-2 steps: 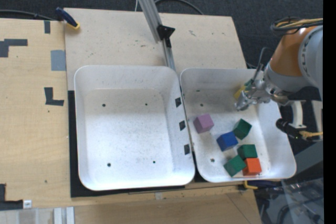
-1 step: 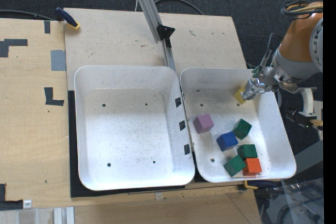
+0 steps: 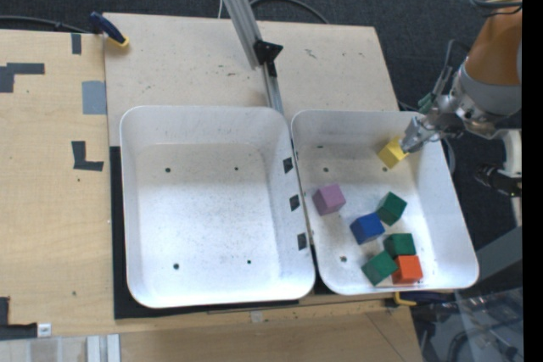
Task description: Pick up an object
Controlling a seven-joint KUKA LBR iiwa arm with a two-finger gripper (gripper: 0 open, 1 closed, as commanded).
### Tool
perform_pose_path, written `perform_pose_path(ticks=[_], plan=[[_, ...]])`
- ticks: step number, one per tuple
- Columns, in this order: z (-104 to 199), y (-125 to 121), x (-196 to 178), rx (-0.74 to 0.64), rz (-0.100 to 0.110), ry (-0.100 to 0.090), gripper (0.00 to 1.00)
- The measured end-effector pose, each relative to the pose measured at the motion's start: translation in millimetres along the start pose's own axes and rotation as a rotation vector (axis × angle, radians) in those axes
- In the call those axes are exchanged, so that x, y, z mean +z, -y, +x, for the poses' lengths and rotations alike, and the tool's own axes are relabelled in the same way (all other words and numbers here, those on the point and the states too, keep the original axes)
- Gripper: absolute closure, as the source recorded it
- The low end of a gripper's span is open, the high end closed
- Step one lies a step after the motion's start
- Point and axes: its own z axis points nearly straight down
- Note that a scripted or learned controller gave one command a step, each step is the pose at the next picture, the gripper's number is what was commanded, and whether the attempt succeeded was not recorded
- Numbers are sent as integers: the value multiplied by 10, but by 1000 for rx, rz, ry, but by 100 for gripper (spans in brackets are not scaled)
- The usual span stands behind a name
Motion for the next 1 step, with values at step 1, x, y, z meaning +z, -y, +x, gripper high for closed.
perform_pose_path(ticks=[1], plan=[[65,-48,-584,-1,-2,1,100]])
